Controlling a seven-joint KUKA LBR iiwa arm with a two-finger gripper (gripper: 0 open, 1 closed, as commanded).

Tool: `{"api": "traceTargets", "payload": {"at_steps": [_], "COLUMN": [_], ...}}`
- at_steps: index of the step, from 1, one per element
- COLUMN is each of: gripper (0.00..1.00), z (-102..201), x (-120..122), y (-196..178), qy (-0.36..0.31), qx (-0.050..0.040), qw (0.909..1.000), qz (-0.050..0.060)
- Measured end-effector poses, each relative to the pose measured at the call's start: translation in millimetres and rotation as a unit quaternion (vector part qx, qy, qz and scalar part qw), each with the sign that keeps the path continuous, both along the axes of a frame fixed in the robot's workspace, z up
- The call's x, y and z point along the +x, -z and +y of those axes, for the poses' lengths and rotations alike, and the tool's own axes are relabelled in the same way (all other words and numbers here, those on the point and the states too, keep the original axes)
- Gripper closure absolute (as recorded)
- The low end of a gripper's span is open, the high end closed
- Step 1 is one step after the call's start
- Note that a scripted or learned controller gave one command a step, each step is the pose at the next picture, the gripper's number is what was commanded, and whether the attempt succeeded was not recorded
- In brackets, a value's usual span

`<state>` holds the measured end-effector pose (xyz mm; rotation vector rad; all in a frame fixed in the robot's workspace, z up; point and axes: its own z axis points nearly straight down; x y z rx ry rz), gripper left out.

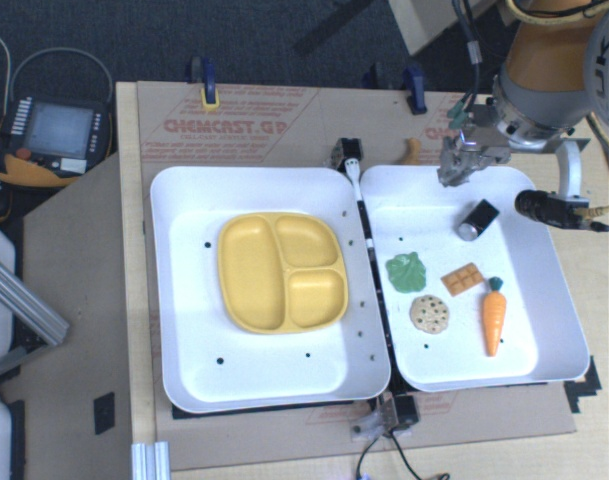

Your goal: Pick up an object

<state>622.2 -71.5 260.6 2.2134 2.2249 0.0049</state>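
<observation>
The right bin [544,358] holds several small items: a black and grey cylinder [476,219], a green leafy piece [406,272], a tan waffle piece [462,279], a round cookie [429,314] and an orange carrot [494,318]. My gripper [454,171] hangs over the far edge of the right bin, up and left of the cylinder. Nothing shows between its fingers.
The left bin [184,338] holds a yellow divided plate [281,271]. A black clip [348,152] sits at the far end of the seam between the bins. Blue clamps [210,78] hold the cardboard sheet at the back. A handheld pendant [54,138] lies at the left.
</observation>
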Motion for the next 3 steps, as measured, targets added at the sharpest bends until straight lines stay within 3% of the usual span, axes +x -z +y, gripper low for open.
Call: {"api": "traceTargets", "payload": {"at_steps": [1, 3], "gripper": [1.0, 1.0], "z": [44.8, 149.3], "x": [5.4, 14.3], "y": [14.3, 24.2], "qy": [0.0, 0.0], "qx": [0.0006, 0.0006], "qw": [1.0, 1.0], "qz": [0.004, 0.001]}}
